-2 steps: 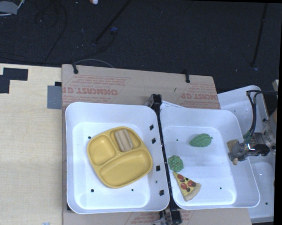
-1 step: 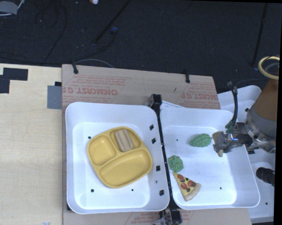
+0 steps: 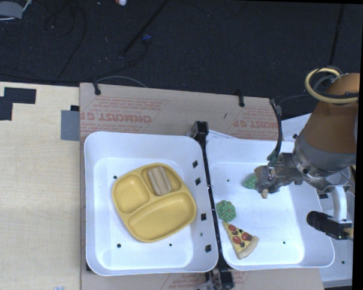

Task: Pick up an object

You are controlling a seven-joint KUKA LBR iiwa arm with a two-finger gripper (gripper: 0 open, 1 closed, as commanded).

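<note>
the gripper hangs low in the right bin, right beside a small green thing. it is too blurry to tell if the fingers are open or closed. a green broccoli piece and a pizza slice lie nearby. the left bin holds a yellow tray with a hot dog.

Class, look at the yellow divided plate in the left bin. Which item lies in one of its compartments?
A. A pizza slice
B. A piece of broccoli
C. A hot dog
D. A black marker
C: the hot dog lies in an upper compartment of the yellow divided plate in the left bin, while the pizza slice and the broccoli lie in the right bin.
</note>
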